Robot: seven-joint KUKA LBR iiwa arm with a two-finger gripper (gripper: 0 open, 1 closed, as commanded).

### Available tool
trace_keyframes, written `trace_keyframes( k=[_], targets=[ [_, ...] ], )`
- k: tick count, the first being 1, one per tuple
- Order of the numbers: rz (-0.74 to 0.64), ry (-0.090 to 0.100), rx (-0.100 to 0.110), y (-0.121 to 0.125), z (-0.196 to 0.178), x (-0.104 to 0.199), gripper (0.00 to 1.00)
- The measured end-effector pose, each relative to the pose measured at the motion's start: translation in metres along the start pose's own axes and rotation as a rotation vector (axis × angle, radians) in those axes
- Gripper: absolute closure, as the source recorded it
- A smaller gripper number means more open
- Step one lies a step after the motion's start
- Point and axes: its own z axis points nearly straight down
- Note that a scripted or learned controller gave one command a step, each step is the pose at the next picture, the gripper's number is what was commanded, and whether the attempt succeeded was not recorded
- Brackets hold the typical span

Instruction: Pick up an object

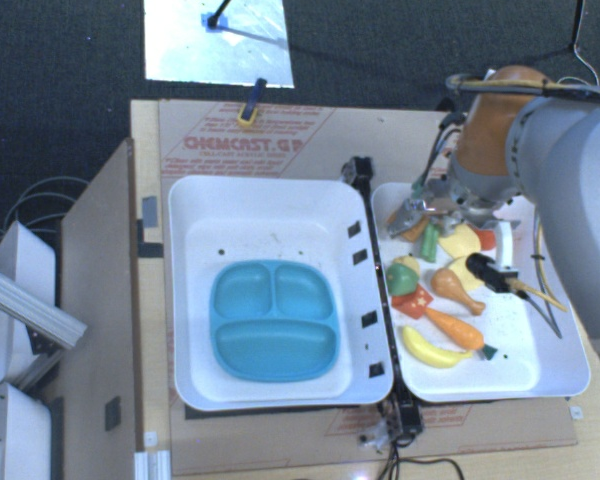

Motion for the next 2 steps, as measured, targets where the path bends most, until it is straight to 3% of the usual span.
trace_keyframes(
  k=[1,2],
  targets=[
    [0.0,0.0,-0.003,0.0,-0.012,0.0,1.0],
    [-0.001,0.002,-0.001,-0.034,-0.105,0.036,1.0]
  ],
)
